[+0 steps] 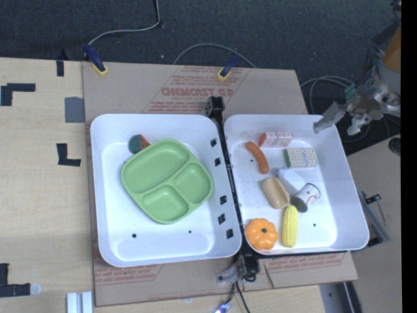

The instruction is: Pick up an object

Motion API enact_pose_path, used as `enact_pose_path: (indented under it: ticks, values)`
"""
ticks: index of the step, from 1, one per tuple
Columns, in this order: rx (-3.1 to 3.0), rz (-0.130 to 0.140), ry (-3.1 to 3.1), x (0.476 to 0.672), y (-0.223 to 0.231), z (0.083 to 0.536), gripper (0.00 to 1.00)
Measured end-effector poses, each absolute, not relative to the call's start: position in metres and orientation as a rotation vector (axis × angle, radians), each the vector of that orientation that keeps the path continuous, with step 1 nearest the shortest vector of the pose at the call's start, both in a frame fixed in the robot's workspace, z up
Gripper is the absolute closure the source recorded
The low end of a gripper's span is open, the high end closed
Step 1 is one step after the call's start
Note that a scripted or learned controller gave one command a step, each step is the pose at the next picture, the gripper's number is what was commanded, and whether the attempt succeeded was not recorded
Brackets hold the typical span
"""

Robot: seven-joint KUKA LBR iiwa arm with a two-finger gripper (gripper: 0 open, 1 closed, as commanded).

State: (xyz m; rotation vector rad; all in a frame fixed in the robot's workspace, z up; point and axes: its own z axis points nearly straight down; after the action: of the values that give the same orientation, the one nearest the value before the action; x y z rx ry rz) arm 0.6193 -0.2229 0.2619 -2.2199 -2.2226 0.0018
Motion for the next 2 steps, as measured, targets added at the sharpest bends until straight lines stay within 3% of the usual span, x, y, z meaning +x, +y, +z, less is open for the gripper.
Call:
enact_pose_path:
  ticks: [1,2]
  values:
    - [-2.215,0.001,-2.223,0.613,-0.108,0.176,0.0]
    - [-2.221,-0.002,-2.226,0.634,-0.097,0.086,0.0]
